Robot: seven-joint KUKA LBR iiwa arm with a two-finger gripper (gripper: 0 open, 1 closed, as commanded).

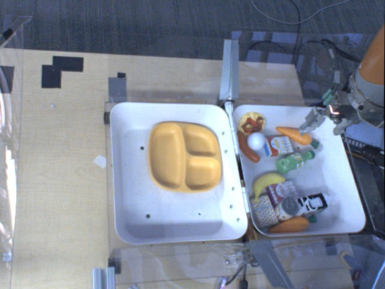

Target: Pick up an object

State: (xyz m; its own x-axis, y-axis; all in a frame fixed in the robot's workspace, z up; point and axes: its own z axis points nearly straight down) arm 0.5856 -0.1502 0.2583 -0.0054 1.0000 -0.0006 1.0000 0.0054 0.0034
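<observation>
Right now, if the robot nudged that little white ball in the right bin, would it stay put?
Probably not. The white ball looks round and smooth, so it would likely roll. It sits wedged between a red sausage and a small carton, which may check it. It also looks hard to pinch without slipping.

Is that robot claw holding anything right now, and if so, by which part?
Nothing is held. The gripper hangs open above the right bin, near the tip of the carrot, with nothing between its fingers.
</observation>
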